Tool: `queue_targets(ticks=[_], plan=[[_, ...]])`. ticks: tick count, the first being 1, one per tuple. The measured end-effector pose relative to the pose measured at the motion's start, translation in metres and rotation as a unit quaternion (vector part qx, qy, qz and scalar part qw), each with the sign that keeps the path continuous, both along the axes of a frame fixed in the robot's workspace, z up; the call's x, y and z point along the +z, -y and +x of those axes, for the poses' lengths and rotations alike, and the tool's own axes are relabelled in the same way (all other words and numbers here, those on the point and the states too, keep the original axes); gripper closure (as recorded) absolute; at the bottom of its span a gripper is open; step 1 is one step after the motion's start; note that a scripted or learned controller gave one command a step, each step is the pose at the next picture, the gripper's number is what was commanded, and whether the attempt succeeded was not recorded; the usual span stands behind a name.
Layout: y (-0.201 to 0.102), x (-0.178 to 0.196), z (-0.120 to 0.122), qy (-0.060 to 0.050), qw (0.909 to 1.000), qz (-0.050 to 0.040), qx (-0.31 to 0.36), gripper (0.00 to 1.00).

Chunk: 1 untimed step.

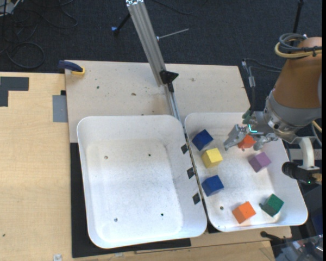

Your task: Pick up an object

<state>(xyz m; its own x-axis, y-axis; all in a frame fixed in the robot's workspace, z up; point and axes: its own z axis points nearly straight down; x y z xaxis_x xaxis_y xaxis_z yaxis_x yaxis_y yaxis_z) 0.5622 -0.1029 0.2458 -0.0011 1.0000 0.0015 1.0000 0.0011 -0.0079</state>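
Observation:
The right bin (299, 213) holds several small blocks: a blue one (202, 139), a yellow one (212, 157), a second blue one (212, 184), an orange one (243, 211), a green one (272, 204) and a purple one (259, 160). My gripper (249, 138) hangs low over the bin's upper right part, open. Its fingers are spread wide to either side of a red-orange block (246, 142), which shows in the gap without either finger pressing on it. The purple block lies just below and right of the gripper.
The left bin (92, 145) sits beside the right one, with black clips (189, 173) along their shared edge. A slanted metal rail (149, 42) rises behind the bins. A small blue and yellow clamp (71, 67) lies at the bench's far left corner.

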Motion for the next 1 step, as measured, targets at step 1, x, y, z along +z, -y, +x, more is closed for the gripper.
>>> queue_targets(ticks=[1], plan=[[0.0015,0.002,0.0006,0.002,1.0,-0.0003,-0.001,0.0]])
